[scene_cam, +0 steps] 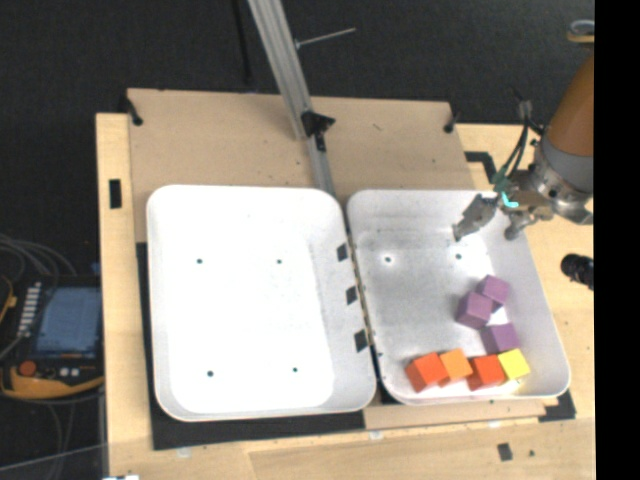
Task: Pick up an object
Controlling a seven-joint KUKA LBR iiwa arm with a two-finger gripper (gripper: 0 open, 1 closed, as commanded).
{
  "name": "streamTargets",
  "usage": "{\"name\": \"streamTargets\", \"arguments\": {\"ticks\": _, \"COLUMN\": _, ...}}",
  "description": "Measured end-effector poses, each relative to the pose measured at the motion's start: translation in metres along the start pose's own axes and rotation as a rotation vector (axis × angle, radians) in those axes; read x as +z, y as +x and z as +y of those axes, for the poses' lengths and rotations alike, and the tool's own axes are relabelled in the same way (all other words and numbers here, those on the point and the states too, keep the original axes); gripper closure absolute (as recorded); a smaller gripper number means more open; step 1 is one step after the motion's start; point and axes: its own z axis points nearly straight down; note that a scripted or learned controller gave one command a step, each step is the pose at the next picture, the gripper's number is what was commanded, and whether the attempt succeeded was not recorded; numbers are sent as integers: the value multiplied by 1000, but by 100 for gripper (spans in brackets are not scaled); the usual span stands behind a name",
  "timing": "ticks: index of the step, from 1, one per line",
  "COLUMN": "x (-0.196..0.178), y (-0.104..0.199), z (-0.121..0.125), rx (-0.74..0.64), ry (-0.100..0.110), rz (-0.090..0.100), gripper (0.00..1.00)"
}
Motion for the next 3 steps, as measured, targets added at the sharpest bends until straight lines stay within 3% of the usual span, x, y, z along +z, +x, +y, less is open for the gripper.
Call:
{"name": "streamTargets", "arguments": {"ticks": 1, "x": -3, "y": 0, "z": 1, "rx": -2, "ry": -4, "rz": -2, "gripper": 0}}
{"name": "streamTargets", "arguments": {"ticks": 3, "x": 109, "y": -10, "z": -6, "rx": 5, "ry": 2, "rz": -3, "gripper": 0}}
